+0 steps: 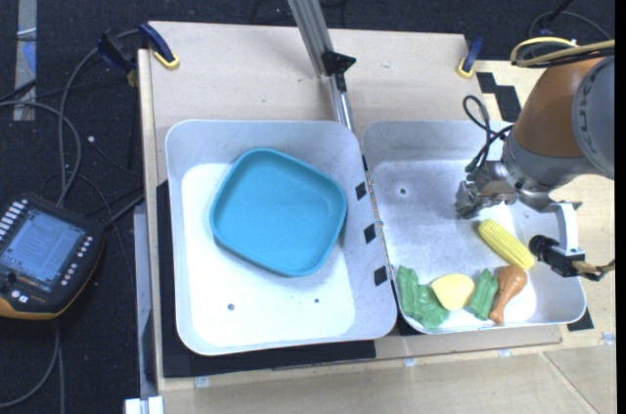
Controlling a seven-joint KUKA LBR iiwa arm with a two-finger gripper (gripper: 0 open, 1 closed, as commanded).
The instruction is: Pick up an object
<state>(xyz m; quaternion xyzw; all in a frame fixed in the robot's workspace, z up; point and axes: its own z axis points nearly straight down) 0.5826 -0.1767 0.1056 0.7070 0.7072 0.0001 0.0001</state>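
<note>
Camera view: gripper [476,197] low in right bin [411,158] beside corn [505,243]; jaw state unclear.

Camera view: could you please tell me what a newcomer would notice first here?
Probably the big blue plate lying in the left bin. Next, the toy foods along the right bin's near edge: corn, a drumstick, a yellow piece and greens. The gripper hangs just above the corn.
</note>
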